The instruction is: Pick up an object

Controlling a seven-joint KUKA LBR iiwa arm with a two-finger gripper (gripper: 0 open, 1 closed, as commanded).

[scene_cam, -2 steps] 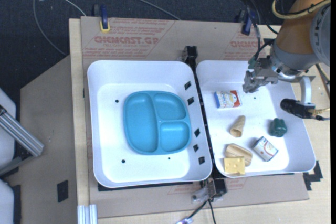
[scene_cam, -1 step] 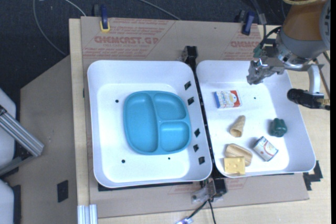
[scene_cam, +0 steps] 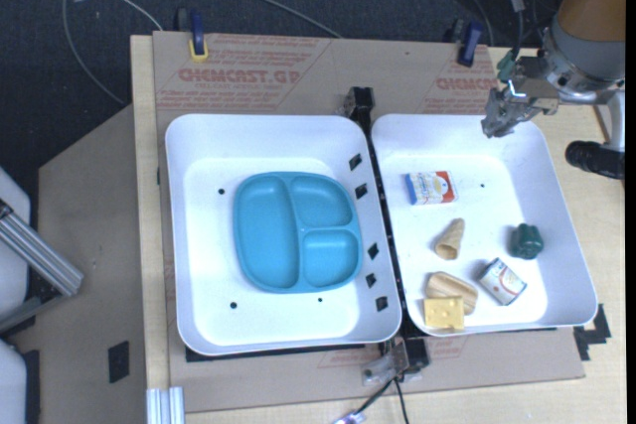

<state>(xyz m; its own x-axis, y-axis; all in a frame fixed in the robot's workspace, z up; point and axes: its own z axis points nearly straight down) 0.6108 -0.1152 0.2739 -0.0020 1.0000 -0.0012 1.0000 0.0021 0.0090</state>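
Observation:
The right bin [scene_cam: 556,213] holds a small white, red and blue carton [scene_cam: 429,187], a tan cone [scene_cam: 450,238], a dark green toy [scene_cam: 526,240], a small can [scene_cam: 502,281], a tan bread piece [scene_cam: 452,287] and a yellow cheese wedge [scene_cam: 444,313]. My gripper [scene_cam: 497,122] hangs over the bin's far rim, above and to the right of the carton, with nothing seen between its fingers.
The left bin [scene_cam: 194,213] holds a blue divided plate [scene_cam: 297,230]. Black clips [scene_cam: 359,100] join the bins along the middle. Clamps [scene_cam: 198,33] stand at the board's far edge, and cables lie on the dark floor beyond.

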